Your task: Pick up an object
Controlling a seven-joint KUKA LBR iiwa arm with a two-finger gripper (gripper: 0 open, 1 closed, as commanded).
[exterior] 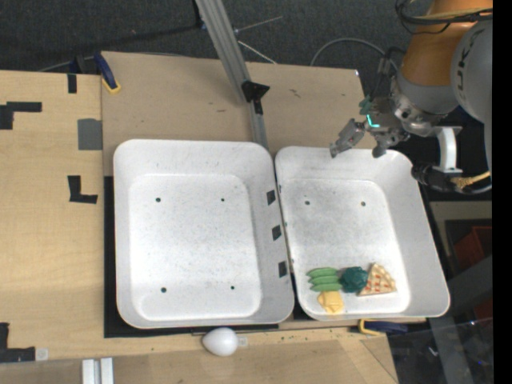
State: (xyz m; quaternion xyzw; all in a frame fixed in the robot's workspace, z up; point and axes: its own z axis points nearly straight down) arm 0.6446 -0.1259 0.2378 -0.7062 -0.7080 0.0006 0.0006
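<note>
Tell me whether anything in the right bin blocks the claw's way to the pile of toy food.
Nothing visible does. The claw hangs over the right bin's far rim; the toy food lies bunched in the near corner, with bare bin floor between them.

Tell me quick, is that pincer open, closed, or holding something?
Pincer: open, holding nothing, above the far rim of the right bin.
</note>
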